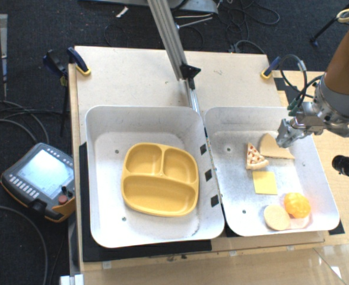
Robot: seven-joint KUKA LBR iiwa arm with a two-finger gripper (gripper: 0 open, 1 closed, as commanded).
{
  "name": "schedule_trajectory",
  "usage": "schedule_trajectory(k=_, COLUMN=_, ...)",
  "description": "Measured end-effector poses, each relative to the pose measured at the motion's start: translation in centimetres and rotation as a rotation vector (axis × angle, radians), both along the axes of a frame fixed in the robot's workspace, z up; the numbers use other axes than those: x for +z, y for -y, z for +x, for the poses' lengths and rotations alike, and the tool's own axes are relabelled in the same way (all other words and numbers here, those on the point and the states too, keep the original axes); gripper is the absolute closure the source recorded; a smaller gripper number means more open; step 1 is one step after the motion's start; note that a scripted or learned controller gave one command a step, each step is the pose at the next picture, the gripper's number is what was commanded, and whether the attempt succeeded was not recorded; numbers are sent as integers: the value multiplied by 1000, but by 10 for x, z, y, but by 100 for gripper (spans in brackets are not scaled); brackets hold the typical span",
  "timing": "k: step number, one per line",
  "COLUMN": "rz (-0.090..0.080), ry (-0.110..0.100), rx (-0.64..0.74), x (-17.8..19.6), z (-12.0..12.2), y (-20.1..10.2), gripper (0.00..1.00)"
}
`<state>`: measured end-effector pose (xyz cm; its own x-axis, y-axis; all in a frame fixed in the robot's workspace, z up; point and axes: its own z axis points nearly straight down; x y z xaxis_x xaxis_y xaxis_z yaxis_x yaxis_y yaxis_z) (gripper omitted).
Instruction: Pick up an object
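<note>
Nearest us, at the front of the right bin (326,177), we see a pale round slice (276,217) touching an orange fruit (297,205), with something pinkish tucked under the fruit. Behind them lies a flat yellow square (265,182), then a pizza wedge (255,157) with red dots, and just beside that a tan wedge (275,148) near the bin's back right. The gripper (286,133) sits low over the tan wedge's upper edge, touching or nearly so; we cannot tell how it is set, nor whether anything is caught in it. The left bin (100,159) holds a yellow divided tray (160,179). We take the tan wedge as the likely target, since it lies right under the tool. It looks like a thin, matt, toast-coloured slab with a rounded top and straight lower edge, lying flat on the bin floor. We judge it light and fairly stiff, probably toy food, and not fragile. Lying so flat, it offers little to pinch from above, so we would take it across its narrow width near the rounded end, pressing down to the floor before closing. The pizza wedge crowds its left side, so a grip from that side risks nudging both pieces.
</note>
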<state>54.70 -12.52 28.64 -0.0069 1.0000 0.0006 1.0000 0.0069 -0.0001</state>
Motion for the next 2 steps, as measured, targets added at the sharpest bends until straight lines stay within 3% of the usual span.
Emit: schedule_trajectory(k=2, rz=1, ry=-1, rx=2, x=-21, z=-10, y=-105, gripper=100)
